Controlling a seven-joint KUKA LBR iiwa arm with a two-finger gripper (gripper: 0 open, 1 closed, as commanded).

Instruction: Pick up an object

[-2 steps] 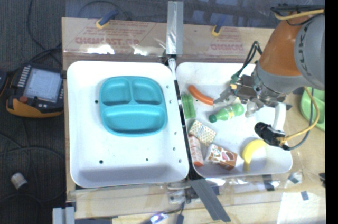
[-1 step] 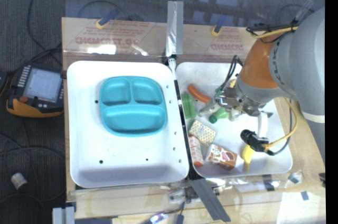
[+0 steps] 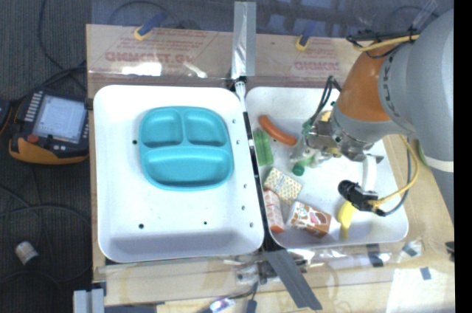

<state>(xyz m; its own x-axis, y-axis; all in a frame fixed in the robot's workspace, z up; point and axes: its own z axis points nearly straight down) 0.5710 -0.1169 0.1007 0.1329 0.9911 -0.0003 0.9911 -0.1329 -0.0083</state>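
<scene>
My gripper (image 3: 316, 150) is low in the right bin (image 3: 394, 230), near its middle, under the grey arm with the orange band. A small green object (image 3: 299, 168) lies right below it, at its tip. An orange sausage (image 3: 276, 131) lies just left of the gripper. Along the bin's left wall is a green packet (image 3: 263, 149). A checkered packet (image 3: 283, 183), a red packet (image 3: 271, 210) and a small brown box (image 3: 308, 219) lie nearer the front. A yellow banana (image 3: 344, 220) rests at the front right.
The left bin (image 3: 118, 223) holds a teal divided plate (image 3: 184, 147). A black and yellow cable (image 3: 369, 197) hangs from the arm over the right bin. Cardboard flaps stand behind both bins. A handheld controller (image 3: 48, 127) lies off the bench at left.
</scene>
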